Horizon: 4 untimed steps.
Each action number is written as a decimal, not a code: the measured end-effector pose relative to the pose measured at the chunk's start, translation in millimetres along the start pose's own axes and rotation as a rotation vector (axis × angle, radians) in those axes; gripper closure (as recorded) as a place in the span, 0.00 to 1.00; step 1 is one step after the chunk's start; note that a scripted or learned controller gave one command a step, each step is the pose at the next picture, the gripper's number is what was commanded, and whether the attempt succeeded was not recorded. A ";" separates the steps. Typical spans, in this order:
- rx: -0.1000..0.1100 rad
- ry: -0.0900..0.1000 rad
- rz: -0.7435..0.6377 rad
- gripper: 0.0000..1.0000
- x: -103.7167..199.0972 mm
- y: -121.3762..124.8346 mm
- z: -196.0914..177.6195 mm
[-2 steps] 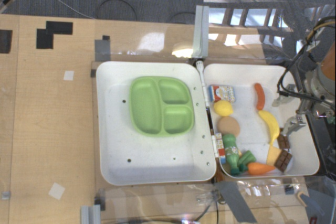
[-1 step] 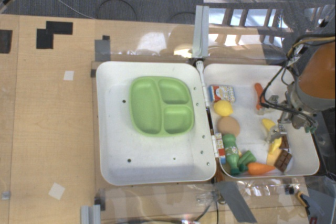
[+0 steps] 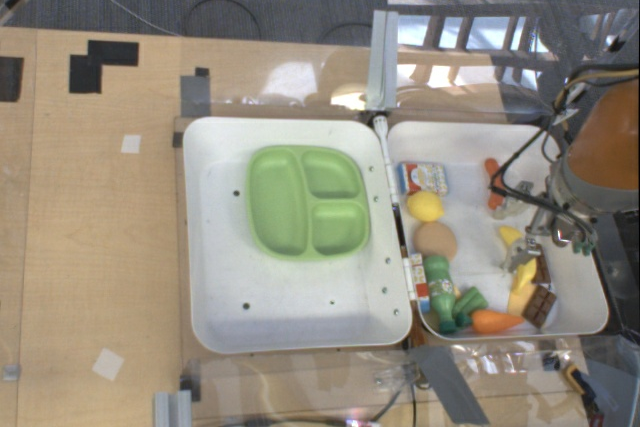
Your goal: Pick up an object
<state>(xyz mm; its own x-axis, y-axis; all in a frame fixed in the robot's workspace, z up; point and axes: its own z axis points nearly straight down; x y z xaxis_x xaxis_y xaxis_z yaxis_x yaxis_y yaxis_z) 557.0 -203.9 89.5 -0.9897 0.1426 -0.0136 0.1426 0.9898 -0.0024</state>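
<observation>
I'm hovering the tool (image 3: 524,253) over the yellow toy (image 3: 522,290) near the right bin's (image 3: 470,150) right edge; can't tell its state. Risk: chocolate piece (image 3: 540,305) touching alongside, jamming or deflecting the grasp.

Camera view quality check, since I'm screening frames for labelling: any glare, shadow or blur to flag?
Camera view: bright glare on the clear panels behind the bins; left bin and green plate evenly lit with soft shadows; gripper small and slightly soft amid the right bin toys.
</observation>
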 end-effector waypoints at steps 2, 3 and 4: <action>0.001 -0.017 -0.008 0.00 -5.2 2.5 -14.7; -0.002 0.000 0.103 0.00 10.0 -2.1 -0.3; -0.004 0.001 0.231 0.00 -66.0 51.2 2.1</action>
<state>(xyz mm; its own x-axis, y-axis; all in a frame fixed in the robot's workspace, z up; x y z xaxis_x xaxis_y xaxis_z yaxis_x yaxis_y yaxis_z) 629.7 -162.6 88.2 -0.9309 0.3650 -0.0120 0.3650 0.9310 0.0048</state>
